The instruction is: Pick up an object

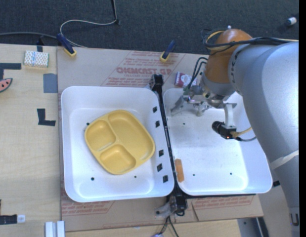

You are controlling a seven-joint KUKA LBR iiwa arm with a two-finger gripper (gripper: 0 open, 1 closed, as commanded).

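Bins side by side, arm reaching over the right one.

Left bin (73, 132) carries a yellow divided plate (119, 141) lying flat near its middle, turned at a slant to the bin's edges and well apart from the arm. Along the right bin's (251, 179) left edge, toward its near corner, lies a small orange piece (179, 170), close against the wall; it looks like the handiest thing for a pick. The gripper (195, 102) hangs over that bin's far left corner, probably poised to descend, nothing visible in it; whether it is spread or pressed together I cannot tell.
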